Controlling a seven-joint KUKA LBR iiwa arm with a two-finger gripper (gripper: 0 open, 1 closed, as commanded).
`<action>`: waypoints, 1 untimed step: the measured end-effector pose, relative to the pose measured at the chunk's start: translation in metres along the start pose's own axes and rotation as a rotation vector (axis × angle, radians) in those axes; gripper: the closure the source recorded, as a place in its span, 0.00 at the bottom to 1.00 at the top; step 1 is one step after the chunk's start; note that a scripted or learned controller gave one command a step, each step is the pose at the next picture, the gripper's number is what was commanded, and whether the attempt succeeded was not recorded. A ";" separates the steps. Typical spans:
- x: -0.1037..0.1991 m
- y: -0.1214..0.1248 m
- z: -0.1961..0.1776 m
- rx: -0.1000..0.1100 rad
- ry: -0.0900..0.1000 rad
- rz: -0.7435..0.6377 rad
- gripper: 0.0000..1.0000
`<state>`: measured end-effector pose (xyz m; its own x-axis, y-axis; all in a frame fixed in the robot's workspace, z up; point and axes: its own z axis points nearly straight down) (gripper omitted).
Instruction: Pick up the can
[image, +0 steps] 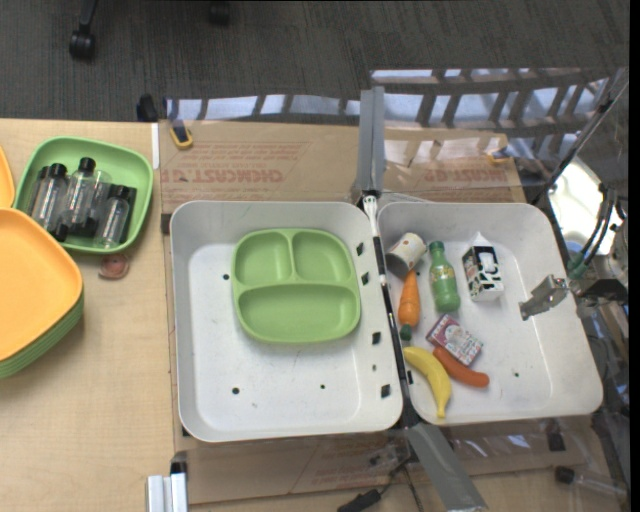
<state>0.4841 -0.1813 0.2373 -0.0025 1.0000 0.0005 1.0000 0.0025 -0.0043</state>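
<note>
- The can (405, 251) lies on its side in the right bin (530, 385), at the upper left by the divider, touching the carrot (409, 299) and beside the green bottle (443, 277).
- The approach has not begun: the gripper (545, 296) hangs near the right rim, nothing between its fingers; open or closed, I cannot tell.
- Next, cross leftward; wall and neighbours crowd the can.

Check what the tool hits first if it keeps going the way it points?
The tool at the right bin's edge points left; the small carton seems first in line, with the green bottle beyond it. Height unclear; it might pass above.
</note>
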 end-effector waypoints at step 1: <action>0.025 0.021 0.141 -0.012 -0.003 -0.042 0.00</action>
<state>0.5046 -0.1566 0.0964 -0.0443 0.9990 -0.0023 0.9990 0.0444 0.0077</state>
